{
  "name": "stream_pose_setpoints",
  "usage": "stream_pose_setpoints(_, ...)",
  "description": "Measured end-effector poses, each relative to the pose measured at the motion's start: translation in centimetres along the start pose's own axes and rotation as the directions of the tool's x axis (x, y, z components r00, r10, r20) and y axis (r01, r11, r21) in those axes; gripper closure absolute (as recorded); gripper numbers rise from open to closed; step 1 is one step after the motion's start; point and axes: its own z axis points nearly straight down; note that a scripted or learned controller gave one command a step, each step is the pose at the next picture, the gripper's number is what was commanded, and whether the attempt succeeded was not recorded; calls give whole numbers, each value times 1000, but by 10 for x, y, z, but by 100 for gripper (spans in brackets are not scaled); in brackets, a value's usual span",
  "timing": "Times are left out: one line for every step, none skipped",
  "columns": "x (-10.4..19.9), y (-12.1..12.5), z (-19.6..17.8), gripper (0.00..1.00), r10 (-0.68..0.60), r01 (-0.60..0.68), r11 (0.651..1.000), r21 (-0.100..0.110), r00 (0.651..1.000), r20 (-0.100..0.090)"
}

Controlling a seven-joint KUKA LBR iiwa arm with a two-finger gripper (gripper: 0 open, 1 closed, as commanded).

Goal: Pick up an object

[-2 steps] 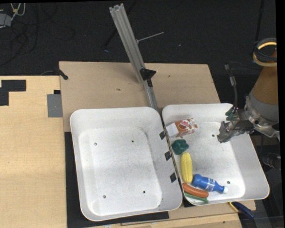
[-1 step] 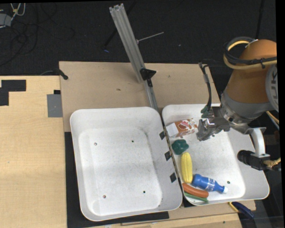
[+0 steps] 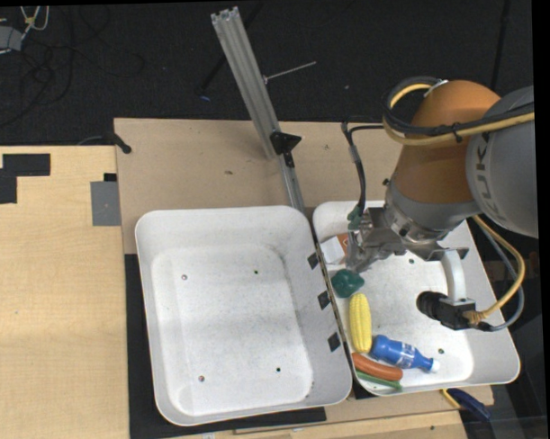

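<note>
Corn cob (image 3: 360, 321) lying lengthwise up the right bin (image 3: 478, 360), tool (image 3: 359, 252) above it, grip state unclear

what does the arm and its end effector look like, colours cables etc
The arm is grey and bulky, with a rounded orange band above the wrist. Black and yellow cables loop over the top of the orange part, and a yellow cable curves down its right side to a black fitting. The end effector is a small grey metal assembly with dark parts.
</note>
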Motion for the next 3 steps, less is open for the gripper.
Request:
stream_pose_setpoints(50, 6, 11, 100, 0, 0, 1000, 0, 1000, 1)
stream_pose_setpoints(94, 29, 17, 100, 1, -1, 1000, -3, 1000, 3)
stream_pose_setpoints(93, 28, 16, 0, 0, 0, 1000, -1, 1000, 3)
